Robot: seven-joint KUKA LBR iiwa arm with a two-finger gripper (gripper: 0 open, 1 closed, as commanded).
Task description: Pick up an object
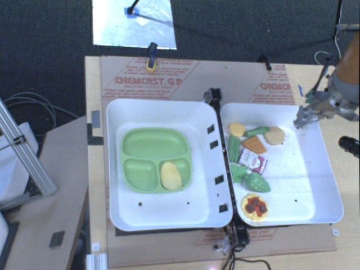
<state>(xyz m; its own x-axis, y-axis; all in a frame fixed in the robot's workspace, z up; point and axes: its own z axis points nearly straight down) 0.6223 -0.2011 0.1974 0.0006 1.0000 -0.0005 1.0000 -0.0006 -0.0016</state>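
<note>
The right bin (315,173) holds several toy foods along its left side: a yellow piece (237,129), a green pod (257,131), a tan round biscuit (275,135), an orange wedge (254,144), a pink-and-white packet (252,160), a green leafy piece (256,181) and a yellow tart with red filling (255,206). My gripper (301,120) hangs at the bin's back right corner, to the right of the biscuit and apart from it. Nothing shows in its grasp.
The left bin (129,111) holds a green divided tray (154,142) with a yellow oval piece (171,175) in its lower right compartment. A black divider with clips (216,151) runs between the bins. Cables hang at the right.
</note>
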